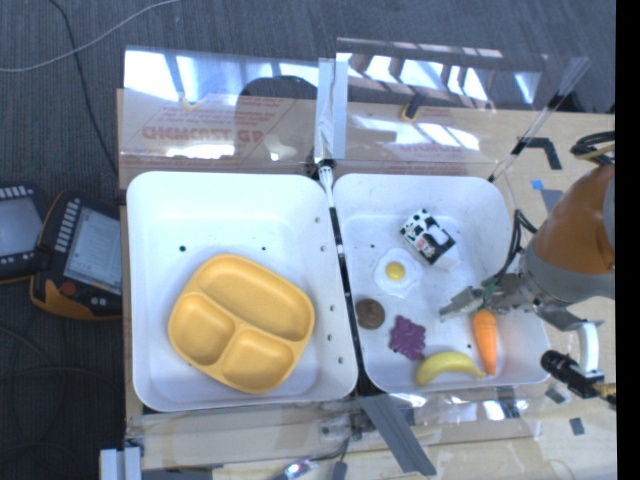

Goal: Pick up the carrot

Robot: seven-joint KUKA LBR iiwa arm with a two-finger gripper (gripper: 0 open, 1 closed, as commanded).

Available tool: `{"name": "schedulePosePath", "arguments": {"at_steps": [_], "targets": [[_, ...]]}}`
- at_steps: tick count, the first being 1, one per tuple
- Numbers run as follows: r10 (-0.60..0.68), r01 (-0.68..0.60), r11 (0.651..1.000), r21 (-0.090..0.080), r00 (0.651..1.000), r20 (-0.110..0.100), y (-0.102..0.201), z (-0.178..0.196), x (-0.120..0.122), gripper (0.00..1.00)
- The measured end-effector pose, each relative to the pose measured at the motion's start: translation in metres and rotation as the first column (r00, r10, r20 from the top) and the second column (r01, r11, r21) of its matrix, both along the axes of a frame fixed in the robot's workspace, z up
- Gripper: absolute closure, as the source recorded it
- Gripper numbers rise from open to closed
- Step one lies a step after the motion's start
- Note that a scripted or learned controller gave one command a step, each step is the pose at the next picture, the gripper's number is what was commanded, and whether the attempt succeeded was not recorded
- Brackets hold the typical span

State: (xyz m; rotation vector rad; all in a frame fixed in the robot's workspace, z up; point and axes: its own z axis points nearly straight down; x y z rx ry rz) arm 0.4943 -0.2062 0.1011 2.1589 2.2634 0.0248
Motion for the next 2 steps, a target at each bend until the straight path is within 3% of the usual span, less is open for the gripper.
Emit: {"name": "schedulePosePath", "arguments": {"at_steps": [1, 2], "targets": [[-0.098, 0.098, 0.995, 0.015, 0.995, -0.004, -0.0036, -0.0059, 0.0008, 0.00], [-0.103, 0.103, 0.995, 0.002, 0.995, -0.001, -0.0083, 0.0004, 0.0001, 1.00]]}}
